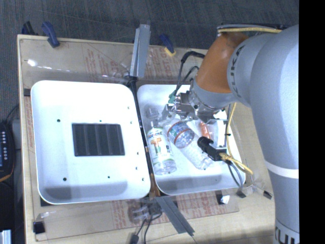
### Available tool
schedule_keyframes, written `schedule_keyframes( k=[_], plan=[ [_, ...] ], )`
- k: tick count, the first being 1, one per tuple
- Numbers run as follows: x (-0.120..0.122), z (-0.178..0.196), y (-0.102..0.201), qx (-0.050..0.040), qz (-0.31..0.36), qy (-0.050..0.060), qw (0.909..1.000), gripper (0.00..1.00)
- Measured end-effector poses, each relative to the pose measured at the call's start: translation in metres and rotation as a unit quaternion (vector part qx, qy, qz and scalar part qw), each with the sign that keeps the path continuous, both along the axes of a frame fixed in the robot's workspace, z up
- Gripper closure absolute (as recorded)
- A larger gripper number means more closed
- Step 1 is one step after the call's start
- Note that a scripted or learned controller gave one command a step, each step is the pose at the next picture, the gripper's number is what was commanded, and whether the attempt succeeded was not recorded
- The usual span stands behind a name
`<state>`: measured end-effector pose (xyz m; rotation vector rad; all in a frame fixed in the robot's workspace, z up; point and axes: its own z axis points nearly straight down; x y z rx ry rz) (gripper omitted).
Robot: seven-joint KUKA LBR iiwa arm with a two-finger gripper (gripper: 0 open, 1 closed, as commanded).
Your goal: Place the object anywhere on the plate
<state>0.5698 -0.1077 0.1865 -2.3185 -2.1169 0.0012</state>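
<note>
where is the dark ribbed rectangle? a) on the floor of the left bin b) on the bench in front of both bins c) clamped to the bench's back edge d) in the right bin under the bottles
a: the dark ribbed rectangle lies flat in the middle of the left bin, while the clear bottles lie in the right bin beneath the arm.

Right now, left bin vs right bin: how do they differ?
1. The left bin holds a dark ribbed rectangular plate at its centre; the right bin holds clear plastic bottles, one lying tilted.
2. The arm's gripper is down over the right bin; nothing hangs above the left bin.
3. The left bin shows wider in the view than the right bin.

Shared: both are shallow, white, round-cornered, and sit side by side.
</note>
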Motion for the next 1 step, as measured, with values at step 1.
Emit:
schedule_keyframes(
  k=[1],
  plan=[
    [-0.0231,0.0631,0.0858,0.0000,-0.031,0.000,0.9995,1.00]
  ],
)
